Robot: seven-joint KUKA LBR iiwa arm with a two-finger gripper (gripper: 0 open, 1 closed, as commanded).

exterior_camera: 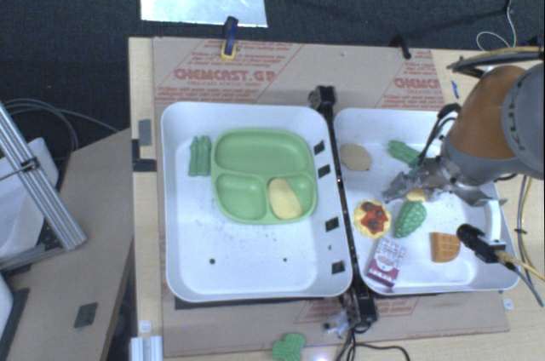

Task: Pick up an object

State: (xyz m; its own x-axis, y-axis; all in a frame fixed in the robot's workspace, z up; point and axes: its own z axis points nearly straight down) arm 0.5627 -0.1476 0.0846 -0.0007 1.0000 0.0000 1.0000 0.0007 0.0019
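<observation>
Grey arm point(502, 125) reaches in from right, wrist bent down, gripper point(409, 185) low, pointing left.

One fixed camera looks down at a slant on both white bins point(255, 117) from above the bench point(281, 65).

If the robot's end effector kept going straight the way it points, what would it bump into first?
Probably the small yellow piece right at the end effector, or the green bumpy toy beside it. Further on lies the red-and-yellow toy. Height is hard to judge from above.
</observation>
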